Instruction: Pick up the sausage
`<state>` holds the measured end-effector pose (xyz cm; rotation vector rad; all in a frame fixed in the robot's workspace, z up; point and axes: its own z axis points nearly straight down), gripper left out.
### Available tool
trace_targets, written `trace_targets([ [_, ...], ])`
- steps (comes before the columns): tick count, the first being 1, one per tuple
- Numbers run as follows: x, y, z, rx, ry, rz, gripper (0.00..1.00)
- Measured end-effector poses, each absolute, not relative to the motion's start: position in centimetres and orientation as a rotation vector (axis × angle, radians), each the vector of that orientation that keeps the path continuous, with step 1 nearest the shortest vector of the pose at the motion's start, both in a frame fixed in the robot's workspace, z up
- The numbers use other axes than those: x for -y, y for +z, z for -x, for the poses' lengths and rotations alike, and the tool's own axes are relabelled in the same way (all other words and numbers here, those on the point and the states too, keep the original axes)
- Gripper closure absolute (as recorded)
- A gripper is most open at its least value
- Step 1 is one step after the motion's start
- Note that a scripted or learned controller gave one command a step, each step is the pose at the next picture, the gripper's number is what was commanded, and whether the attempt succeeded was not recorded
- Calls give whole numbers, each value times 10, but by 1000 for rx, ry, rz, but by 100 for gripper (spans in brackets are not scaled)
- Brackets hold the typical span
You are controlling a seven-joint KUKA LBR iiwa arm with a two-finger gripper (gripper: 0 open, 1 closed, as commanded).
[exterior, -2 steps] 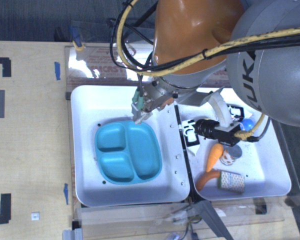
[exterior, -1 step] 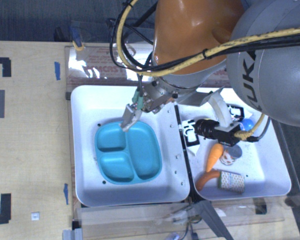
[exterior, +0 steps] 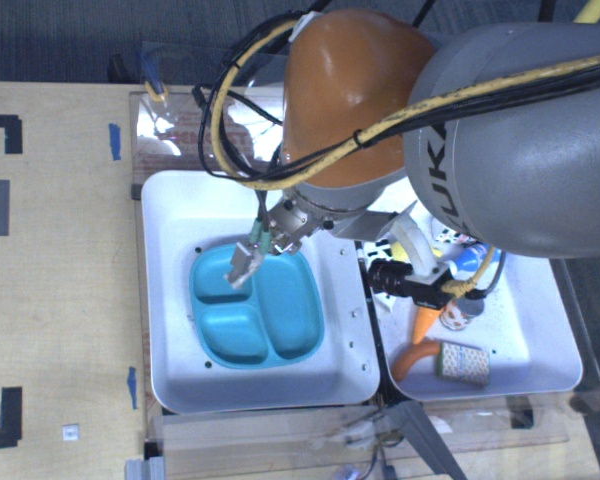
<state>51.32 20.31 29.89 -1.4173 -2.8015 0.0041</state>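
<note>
The sausage (exterior: pixel 409 359), a short curved orange-brown piece, lies at the front left of the right bin (exterior: pixel 540 368), against the wall between the two bins. My gripper (exterior: pixel 244 264) hangs over the left bin (exterior: pixel 170 298), above the upper left compartment of a blue divided plate (exterior: pixel 280 313). It is well to the left of the sausage and apart from it. I see nothing in the gripper. The big grey arm and its orange band hide the back of both bins.
In the right bin an orange carrot (exterior: pixel 426 320) lies just behind the sausage, and a speckled cylinder (exterior: pixel 464 364) lies to the sausage's right. A blue and white item (exterior: pixel 467 262) and a yellow one (exterior: pixel 423 255) sit partly under the arm. Pale bench surface lies to the left.
</note>
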Motion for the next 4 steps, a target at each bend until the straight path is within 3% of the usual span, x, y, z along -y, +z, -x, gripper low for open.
trace_targets([
  [1, -204, 308, -515, 2802, 5, 1417, 100],
  [2, -191, 433, -480, 2421, 4, 2003, 100],
  [3, -190, 433, -480, 2420, 4, 2003, 0],
  [4, -192, 442, -482, 2424, 7, 2000, 100],
])
